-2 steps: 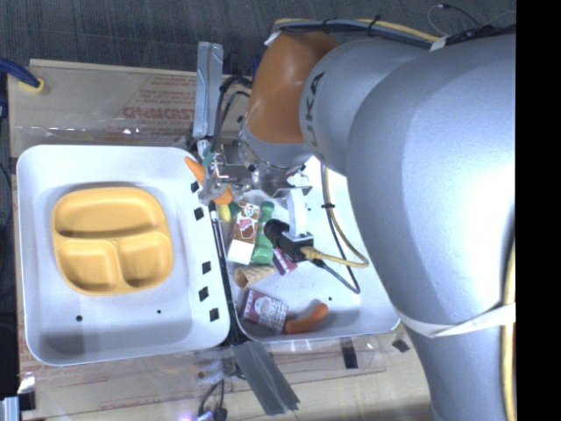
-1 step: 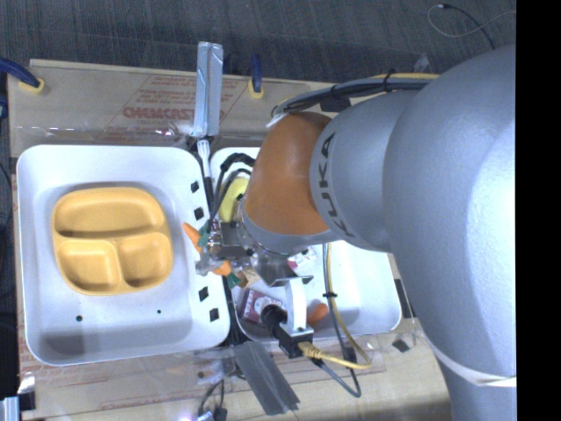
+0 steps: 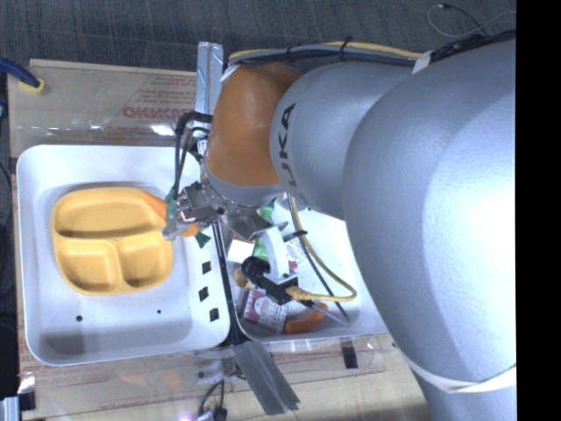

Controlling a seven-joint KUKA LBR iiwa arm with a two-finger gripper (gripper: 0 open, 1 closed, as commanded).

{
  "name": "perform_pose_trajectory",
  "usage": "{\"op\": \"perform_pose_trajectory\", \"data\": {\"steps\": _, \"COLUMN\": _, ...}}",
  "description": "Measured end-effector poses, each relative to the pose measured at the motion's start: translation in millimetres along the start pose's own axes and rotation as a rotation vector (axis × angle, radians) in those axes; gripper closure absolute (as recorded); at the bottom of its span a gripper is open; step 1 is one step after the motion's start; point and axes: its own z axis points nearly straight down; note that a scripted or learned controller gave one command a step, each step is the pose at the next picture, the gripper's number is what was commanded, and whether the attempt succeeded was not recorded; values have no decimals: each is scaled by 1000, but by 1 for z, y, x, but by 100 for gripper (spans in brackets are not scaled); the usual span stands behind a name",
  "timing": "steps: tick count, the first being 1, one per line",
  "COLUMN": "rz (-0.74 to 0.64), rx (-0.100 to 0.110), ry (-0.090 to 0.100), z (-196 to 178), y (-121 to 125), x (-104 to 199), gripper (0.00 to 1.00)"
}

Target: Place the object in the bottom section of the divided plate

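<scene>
Dark grey carpet-like floor with a fine ribbed texture fills the top of the frame and runs down the far left edge. On it sits a bench top of pale brown board, printed with faint red lettering near the upper middle and covered by a glossy clear sheet that catches white glare. A small blue-and-yellow item lies at the board's upper left corner. A thin cable loops over the floor in the upper right. Light is even and bright, with soft shadows.
</scene>
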Motion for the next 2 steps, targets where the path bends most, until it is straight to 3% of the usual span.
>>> {"op": "perform_pose_trajectory", "data": {"steps": 1, "rz": 216, "rx": 0, "ry": 0, "z": -38, "y": 64, "x": 9, "gripper": 100}}
{"op": "perform_pose_trajectory", "data": {"steps": 2, "rz": 216, "rx": 0, "ry": 0, "z": -38, "y": 64, "x": 9, "gripper": 0}}
